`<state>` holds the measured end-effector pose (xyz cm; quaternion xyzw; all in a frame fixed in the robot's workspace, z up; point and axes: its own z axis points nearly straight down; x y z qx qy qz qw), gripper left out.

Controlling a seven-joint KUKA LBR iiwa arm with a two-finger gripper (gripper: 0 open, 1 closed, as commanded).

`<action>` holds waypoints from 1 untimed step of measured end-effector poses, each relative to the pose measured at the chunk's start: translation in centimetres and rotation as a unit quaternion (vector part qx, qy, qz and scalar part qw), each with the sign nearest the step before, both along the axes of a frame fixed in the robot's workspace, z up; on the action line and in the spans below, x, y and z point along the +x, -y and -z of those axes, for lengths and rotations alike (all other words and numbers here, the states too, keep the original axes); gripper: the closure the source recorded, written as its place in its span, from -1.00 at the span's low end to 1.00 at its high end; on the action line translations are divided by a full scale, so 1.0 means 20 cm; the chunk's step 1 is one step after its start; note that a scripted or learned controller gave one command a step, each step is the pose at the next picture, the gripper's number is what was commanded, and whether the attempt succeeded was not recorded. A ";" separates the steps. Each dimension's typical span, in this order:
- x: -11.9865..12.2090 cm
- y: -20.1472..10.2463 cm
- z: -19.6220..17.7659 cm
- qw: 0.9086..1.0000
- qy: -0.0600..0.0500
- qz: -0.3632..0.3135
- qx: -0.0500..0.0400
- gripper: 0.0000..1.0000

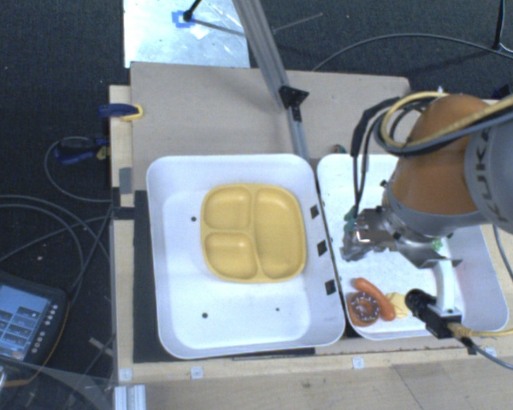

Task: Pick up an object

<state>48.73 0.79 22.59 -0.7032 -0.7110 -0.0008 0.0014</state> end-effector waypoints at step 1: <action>0.00 -0.28 0.04 1.000 0.000 0.000 0.000 1.00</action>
